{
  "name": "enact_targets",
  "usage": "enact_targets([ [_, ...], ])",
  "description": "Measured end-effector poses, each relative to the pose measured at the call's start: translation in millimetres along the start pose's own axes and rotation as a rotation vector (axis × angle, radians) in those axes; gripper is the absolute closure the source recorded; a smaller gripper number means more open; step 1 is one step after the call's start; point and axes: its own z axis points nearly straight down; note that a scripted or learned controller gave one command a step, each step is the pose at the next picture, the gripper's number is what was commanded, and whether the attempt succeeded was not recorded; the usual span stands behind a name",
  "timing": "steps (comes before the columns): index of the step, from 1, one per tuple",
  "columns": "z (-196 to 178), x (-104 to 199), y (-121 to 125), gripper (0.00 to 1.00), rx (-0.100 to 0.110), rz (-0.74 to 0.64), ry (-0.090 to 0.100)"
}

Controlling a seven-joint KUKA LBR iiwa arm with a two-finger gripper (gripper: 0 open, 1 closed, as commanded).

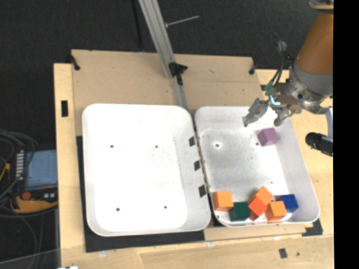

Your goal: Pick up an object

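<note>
Gripper [265,115] hangs over the far end of the right bin [300,167], fingers spread apart w/ nothing between them. Purple block [268,137] lies on the bin floor just below it, apart from the fingers. Near edge of the same bin: orange blocks [223,199], a green one [240,211], a blue one [289,202] (all bunched together). Left bin [90,167] alongside.

Pale wooden bench [67,167] with a brown board [129,77] across its back; on it, side by side and touching, left white bin [90,167] and right white bin [300,172], over a dark mat [112,242]
</note>
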Motion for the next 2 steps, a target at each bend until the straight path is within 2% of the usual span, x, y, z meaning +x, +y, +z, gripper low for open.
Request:
enact_targets([
  [1,-2.6,0.0,0.6,0.00,-0.005,0.001,0.000],
  [2,60.9,-2.0,-0.5,0.00,0.002,0.006,-0.003],
])
